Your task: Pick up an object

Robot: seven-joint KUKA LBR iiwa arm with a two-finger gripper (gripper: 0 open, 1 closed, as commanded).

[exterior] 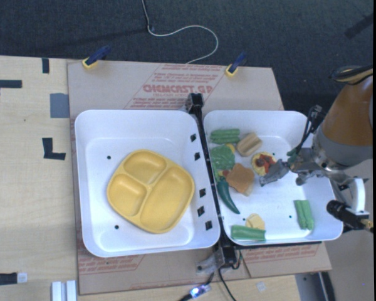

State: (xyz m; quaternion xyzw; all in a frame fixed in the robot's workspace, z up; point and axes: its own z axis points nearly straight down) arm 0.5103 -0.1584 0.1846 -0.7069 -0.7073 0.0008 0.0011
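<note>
Grey two-finger gripper (274,172) low beside small red and yellow toy food (262,162), grip too blurry to tell, bare floor of right white bin (277,200) just below.

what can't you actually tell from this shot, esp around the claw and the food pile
- Claw, camera view: small and dark over the right bin; whether it is open or shut cannot be made out, nor whether it touches anything.
- Red and yellow item: partly covered by the claw, too small to identify.
- Dark green pepper: its upper end is tucked under the brown toast piece.
- Arm: cut off by the right edge.
</note>
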